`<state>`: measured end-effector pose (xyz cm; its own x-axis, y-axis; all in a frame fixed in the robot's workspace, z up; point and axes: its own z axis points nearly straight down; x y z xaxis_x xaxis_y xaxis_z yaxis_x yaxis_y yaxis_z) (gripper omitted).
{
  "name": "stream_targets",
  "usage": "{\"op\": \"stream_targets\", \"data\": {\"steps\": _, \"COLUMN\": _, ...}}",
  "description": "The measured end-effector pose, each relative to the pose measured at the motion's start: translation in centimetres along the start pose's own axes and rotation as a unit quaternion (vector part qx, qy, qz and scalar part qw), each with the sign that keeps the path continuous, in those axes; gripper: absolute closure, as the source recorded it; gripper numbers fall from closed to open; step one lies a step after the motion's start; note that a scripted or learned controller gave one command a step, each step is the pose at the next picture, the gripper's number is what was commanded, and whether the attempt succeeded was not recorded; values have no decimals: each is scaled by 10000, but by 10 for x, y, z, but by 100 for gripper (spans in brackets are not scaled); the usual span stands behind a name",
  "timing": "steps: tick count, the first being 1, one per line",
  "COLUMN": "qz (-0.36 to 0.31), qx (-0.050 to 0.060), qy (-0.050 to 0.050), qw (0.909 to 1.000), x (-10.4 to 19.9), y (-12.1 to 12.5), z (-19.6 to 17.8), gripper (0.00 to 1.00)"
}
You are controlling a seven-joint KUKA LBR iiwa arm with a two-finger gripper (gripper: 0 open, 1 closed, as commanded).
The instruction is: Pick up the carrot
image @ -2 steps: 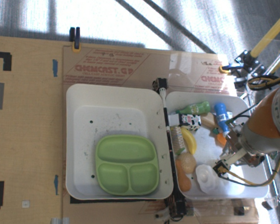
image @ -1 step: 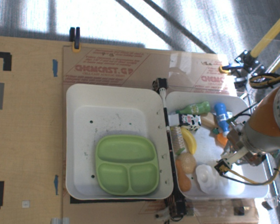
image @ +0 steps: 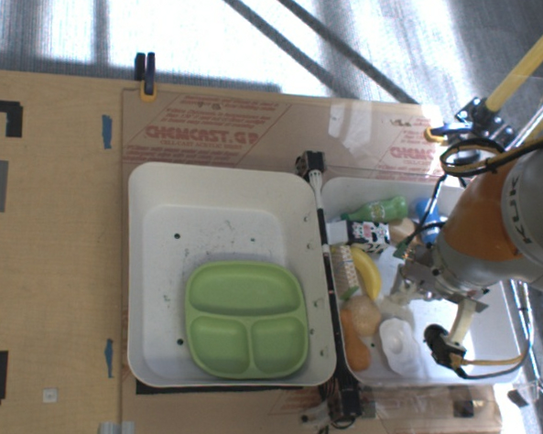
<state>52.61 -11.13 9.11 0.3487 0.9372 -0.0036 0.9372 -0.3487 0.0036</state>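
Reaching arm, low over right bin

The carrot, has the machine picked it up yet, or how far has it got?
Not yet. Done: the arm has reached over the right bin, where the food sits. In hand: nothing that I can see; its pincer hangs above the pile. Left: the carrot lies at the bin's near left corner beside the banana, to be grasped and lifted.

We see bright, washed-out daylight glare above the left bin; diagonal shadows stripe that glare; focus is soft.
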Motion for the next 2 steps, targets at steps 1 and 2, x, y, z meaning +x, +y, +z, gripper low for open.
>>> {"op": "stream_targets", "data": {"steps": 1, "qz": -27, "qx": -18, "qy": 38, "qw": 10000, "x": 6, "y": 0, "z": 1, "gripper": 0}}
{"op": "stream_targets", "data": {"steps": 2, "qz": 417, "qx": 57, "qy": 22, "qw": 9991, "x": 6, "y": -39, "z": -2, "gripper": 0}}
